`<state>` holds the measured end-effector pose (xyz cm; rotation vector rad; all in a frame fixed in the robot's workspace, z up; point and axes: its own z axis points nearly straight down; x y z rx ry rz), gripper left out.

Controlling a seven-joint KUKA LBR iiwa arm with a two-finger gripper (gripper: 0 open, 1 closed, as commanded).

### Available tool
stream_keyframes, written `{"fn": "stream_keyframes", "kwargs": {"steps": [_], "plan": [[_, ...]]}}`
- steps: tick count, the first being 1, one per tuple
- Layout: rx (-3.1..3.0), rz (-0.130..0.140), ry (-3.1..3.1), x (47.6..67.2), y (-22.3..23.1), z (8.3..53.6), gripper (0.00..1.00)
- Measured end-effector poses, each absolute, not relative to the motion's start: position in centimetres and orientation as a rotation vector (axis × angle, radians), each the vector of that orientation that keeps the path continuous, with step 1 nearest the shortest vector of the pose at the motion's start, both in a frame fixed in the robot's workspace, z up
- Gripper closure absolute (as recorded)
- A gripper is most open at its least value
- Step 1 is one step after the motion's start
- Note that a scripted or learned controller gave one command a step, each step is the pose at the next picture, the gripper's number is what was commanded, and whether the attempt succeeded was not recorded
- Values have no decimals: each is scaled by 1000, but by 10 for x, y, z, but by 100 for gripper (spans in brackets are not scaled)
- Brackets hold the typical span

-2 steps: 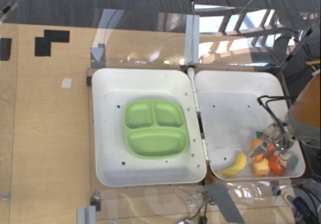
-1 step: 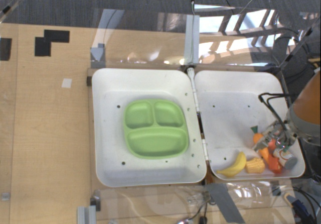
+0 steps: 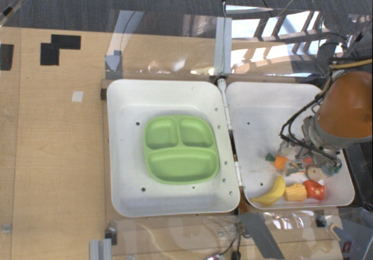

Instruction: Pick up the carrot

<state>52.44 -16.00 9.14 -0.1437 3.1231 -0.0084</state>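
Light wooden bench (image 3: 52, 154), and sitting flat on it are two shallow white bins, edge to edge. The left bin (image 3: 125, 195) meets the right bin (image 3: 253, 101) along one seam. Well left of the left bin, black shapes (image 3: 58, 48) mark the wood, with a small pale square (image 3: 77, 97) between them and it.

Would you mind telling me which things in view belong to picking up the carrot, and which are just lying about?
Part of the job:
- carrot, in the right bin
- gripper, down right beside it

Just lying about:
- banana
- corn cob
- red tomato
- green divided plate, in the left bin
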Motion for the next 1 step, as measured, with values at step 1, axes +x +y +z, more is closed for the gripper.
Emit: {"fn": "stream_keyframes", "kwargs": {"steps": [1], "plan": [[-336,-1,3111,593,-75,229,100]]}}
